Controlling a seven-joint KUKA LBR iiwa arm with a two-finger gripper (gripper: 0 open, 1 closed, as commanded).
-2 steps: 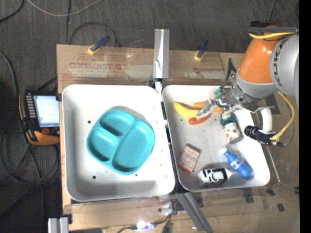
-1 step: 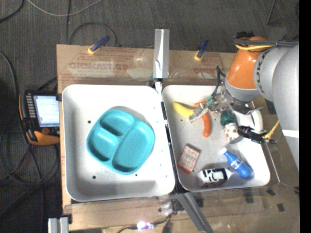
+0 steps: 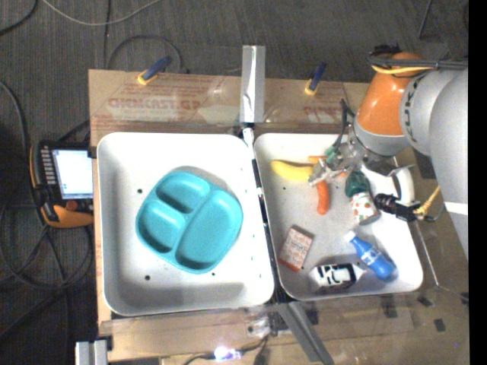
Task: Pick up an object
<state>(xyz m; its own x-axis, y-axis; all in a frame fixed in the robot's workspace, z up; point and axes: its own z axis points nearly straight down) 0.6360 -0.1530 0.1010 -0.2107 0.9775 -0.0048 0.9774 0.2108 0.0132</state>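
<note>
My gripper (image 3: 318, 173) hangs low over the upper part of the right bin (image 3: 411, 280), reaching in from the right. Its tip is right at the right end of a yellow banana (image 3: 288, 170) and just above the top of a small orange carrot (image 3: 323, 198). Whether it touches either one is unclear. A small bottle with a green top and a white dotted body (image 3: 362, 201) lies just right of the carrot. Nothing is visibly held.
Lower in the right bin lie a brown packet (image 3: 297, 247), a black-and-white object (image 3: 335, 274) and a blue bottle (image 3: 373, 258). The left bin (image 3: 114, 158) holds a teal divided plate (image 3: 190, 220). A metal divider post (image 3: 252, 82) stands between the bins at the back.
</note>
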